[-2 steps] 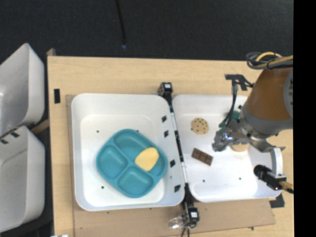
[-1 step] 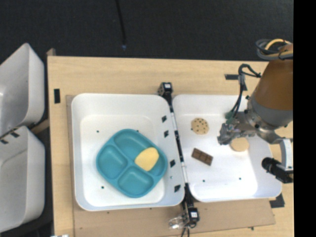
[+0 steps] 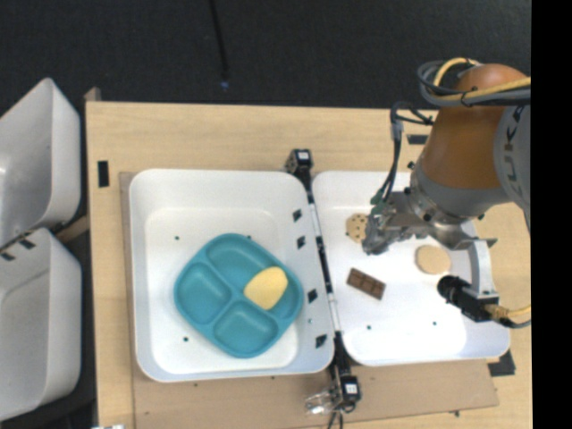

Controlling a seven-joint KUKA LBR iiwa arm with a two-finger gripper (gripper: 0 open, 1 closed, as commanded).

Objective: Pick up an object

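Your gripper (image 3: 380,238) low in right bin (image 3: 402,342), right by dotted cookie (image 3: 357,227). Can't tell if it grips anything. Brown bar (image 3: 365,283) and tan round cookie (image 3: 432,259) lie near, easy to reach. Yellow lump (image 3: 266,287) sits on blue tray (image 3: 214,307), left bin (image 3: 161,195).

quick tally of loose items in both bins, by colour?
Teal: 1, the divided plate in the left bin
Yellow: 1, the rounded lump lying on that plate
Brown: 1, the flat rectangular bar in the right bin
Tan: 2, the speckled cookie partly hidden by the gripper, and the plain round disc
Total: 5
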